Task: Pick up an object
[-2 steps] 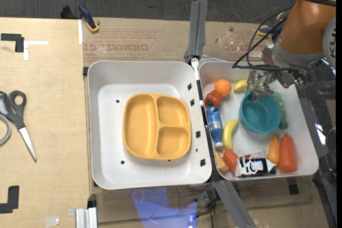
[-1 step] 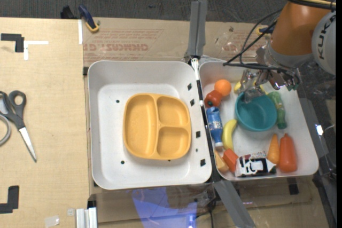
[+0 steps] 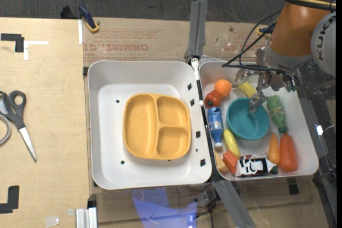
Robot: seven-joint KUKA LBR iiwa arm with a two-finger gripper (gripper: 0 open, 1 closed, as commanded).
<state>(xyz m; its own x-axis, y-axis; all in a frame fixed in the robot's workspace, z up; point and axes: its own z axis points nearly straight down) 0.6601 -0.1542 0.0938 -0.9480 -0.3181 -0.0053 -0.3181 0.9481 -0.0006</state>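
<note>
You've got the arm [image 3: 299, 24] reaching in from the right, w/ the jaws [image 3: 256, 101] hanging over the teal bowl [image 3: 248, 120] in the right bin [image 3: 312, 141], tips at the bowl's upper rim. Jaws apart or together: can't tell, too small and cluttered. Nothing visibly between them. Around the bowl: orange fruit [image 3: 223, 86] and red piece [image 3: 212, 99] at upper left, blue bottle [image 3: 215, 124] and banana [image 3: 231, 141] to the left, green bottle [image 3: 277, 112] to the right, carrot [image 3: 287, 152] at lower right, black-and-white box [image 3: 252, 165] below. Left bin [image 3: 99, 115] holds a yellow divided plate [image 3: 157, 126]. Scissors [image 3: 18, 120] lie on the surface, far left.
</note>
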